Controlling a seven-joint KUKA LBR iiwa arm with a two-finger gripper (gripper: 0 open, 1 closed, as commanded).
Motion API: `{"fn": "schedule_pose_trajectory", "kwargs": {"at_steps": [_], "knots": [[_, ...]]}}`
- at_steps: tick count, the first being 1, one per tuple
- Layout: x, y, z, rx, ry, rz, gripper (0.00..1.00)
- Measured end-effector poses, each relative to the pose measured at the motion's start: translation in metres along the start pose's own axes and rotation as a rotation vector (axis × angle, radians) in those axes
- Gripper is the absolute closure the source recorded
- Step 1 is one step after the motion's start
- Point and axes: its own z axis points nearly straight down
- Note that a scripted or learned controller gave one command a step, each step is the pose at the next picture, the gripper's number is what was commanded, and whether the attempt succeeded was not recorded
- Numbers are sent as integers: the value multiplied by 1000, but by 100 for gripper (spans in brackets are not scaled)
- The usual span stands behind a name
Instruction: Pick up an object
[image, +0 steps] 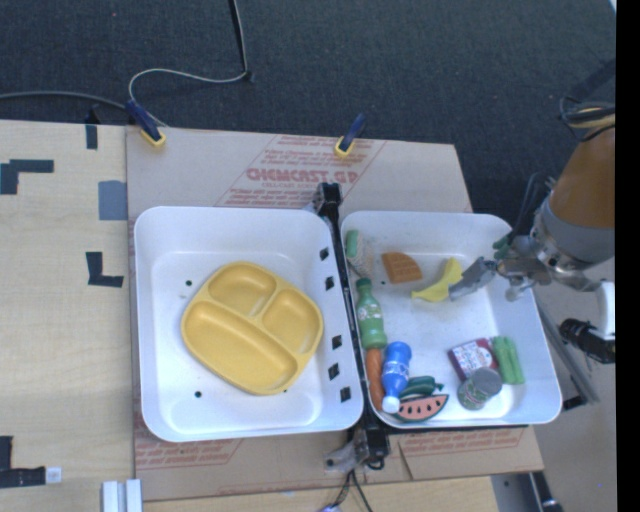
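Reaching in from three o'clock, the gripper hung over the upper part of the right bin, its grey fingers pointing toward nine o'clock. Whether those fingers were spread or pressed together could not be told from this slant, and nothing was seen between them. The arm, grey with an orange band above the wrist, stood at the bin's three o'clock edge.

Just at the gripper's nine o'clock side lay a yellow banana, its tip very near the fingertips; contact could not be made out. Further toward nine o'clock from the banana sat a brown slice of toast.

Along the right bin's nine o'clock wall stood a line of things: a green bottle near the middle, an orange carrot toward six o'clock from it, and a blue bottle just beside the carrot. At the bin's six o'clock rim lay a watermelon slice, with a dark green piece touching it on the twelve o'clock side. Toward the five o'clock corner were a maroon packet, a grey can and a green block, all close together.

The left bin held a yellow divided tray, lying flat near its centre. Both bins rested on a brown cardboard sheet, with two yellow-and-blue clamps at its twelve o'clock edge.
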Motion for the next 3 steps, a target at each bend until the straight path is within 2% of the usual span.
{"fn": "schedule_pose_trajectory", "kwargs": {"at_steps": [1, 2, 3], "knots": [[0, 54, 112, -3, -2, 0, 0], [1, 55, 102, -4, 0, -1, 100], [1, 55, 103, -4, 0, -1, 0]]}}
